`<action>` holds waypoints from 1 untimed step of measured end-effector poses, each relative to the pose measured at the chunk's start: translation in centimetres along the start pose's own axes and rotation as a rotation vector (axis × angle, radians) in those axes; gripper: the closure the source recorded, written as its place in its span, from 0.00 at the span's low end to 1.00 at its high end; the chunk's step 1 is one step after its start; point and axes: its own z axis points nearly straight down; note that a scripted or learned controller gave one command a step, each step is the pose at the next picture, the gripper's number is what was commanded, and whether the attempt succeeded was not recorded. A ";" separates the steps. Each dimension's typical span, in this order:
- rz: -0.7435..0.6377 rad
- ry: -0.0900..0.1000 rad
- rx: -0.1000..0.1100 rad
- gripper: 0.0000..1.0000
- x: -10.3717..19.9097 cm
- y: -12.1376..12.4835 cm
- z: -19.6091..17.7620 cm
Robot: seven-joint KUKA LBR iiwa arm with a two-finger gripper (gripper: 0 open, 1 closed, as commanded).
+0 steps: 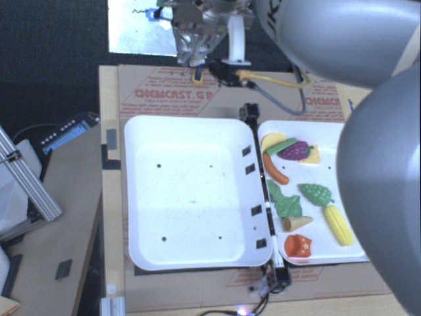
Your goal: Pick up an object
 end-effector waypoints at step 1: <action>0.000 -0.001 0.001 1.00 0.0 0.0 -1.6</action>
